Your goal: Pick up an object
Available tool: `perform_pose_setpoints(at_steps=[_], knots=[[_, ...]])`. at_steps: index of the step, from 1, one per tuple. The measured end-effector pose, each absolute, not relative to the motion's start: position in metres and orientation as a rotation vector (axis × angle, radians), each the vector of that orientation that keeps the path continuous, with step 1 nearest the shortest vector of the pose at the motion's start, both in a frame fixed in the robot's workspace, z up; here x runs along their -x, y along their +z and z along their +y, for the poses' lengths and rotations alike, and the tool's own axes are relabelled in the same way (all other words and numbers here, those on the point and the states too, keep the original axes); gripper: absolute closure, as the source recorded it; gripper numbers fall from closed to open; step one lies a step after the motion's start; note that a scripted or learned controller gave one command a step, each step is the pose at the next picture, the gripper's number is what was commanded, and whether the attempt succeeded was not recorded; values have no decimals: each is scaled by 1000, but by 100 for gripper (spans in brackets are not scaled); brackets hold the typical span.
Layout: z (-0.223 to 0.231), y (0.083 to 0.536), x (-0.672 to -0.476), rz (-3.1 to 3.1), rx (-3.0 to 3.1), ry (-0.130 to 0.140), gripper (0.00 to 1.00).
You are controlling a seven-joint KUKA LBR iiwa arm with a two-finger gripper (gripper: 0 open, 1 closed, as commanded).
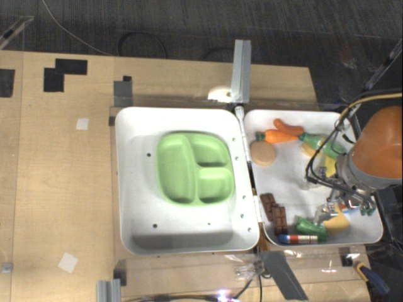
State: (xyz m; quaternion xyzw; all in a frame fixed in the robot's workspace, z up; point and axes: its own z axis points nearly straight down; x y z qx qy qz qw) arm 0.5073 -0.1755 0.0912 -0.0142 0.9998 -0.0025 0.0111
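The right bin (pixel 271 121) is crowded: toy food rings its walls, leaving bare floor only mid-bin. The green tray (pixel 192 167) fills the left bin's (pixel 135 137) middle; its margins are open.

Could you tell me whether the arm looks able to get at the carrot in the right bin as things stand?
Probably yes. The carrot lies uncovered near the right bin's far edge, with only a sausage touching it behind. The gripper hangs over the same bin, nearer the front.
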Motion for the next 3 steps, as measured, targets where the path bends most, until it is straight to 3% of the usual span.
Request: perform_pose_setpoints(at_steps=[1,2,3], knots=[[-96,93,-494,3096,418,-3,0],[-142,111,-511,2981,964,-6,0],[-105,92,-500,2901,1155,-20,0]])
